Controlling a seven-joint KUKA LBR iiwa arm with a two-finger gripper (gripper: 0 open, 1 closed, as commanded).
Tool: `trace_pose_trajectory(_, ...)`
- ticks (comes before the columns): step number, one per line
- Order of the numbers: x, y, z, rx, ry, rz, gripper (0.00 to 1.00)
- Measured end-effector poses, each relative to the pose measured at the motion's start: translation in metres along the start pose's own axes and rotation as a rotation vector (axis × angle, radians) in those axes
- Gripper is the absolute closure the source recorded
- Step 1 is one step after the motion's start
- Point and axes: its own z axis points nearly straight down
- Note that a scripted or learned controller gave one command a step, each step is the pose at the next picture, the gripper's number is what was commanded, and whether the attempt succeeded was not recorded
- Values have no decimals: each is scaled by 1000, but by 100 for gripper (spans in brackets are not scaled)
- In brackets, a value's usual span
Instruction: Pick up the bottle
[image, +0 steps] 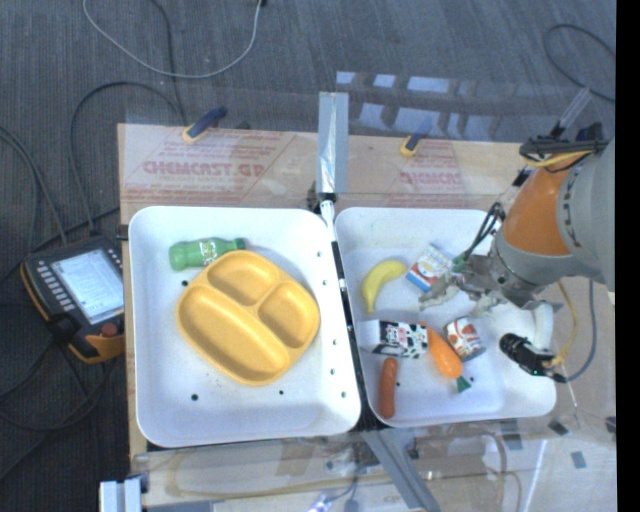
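The bottle is green with a paler label and lies on its side in the left bin, at the back, touching the far edge of a yellow divided tray. My gripper hangs over the right bin, far to the right of the bottle. It sits among the small items there, between a blue and white carton and a small red and white can. Nothing shows in its grasp.
The right bin also holds a banana, a black and white carton, an orange carrot and a red sausage-like piece. A raised divider separates the two bins. A teach pendant lies left of the bench.
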Motion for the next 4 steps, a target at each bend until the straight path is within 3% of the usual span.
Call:
trace_pose_trajectory(1,-10,65,-39,4,-2,-140,0)
trace_pose_trajectory(2,-17,17,2,-6,-4,-401,0)
trace_pose_trajectory(3,-33,28,-36,4,-3,-557,0)
trace_pose_trajectory(4,-35,3,-3,2,2,-978,0)
